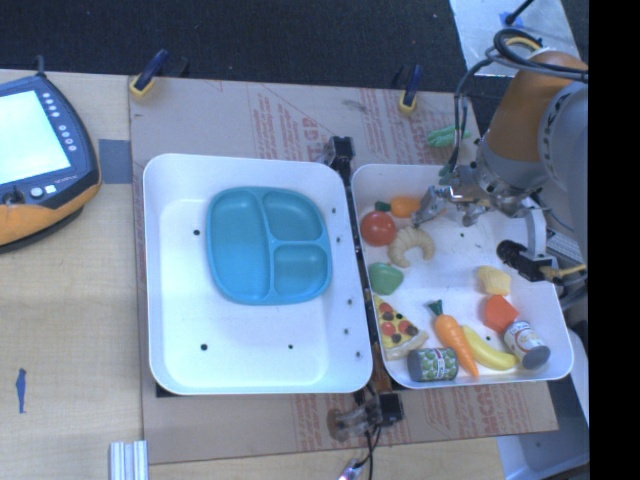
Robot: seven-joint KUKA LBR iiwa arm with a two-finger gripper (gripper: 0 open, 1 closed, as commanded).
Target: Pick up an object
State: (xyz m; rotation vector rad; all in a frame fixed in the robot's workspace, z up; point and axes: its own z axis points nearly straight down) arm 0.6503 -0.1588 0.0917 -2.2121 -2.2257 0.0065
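The right bin (560,313) holds several toy foods. At its back left lie a red tomato (378,228), a small orange (404,206) and a tan croissant (412,245). My gripper (436,206) is down in the bin's far part, just right of the orange and above the croissant. Nothing is visibly held. Along the left wall lie a green leaf piece (386,278) and a pizza slice (397,328). At the front sit a carrot (455,335), a banana (490,350) and a green can (432,365).
A blue divided plate (270,244) lies in the left bin (170,298). At the right bin's right side are a yellow chunk (492,280), a red piece (499,312) and a small jar (525,343). The arm's body (530,118) overhangs the back right corner. A tablet (35,148) rests far left.
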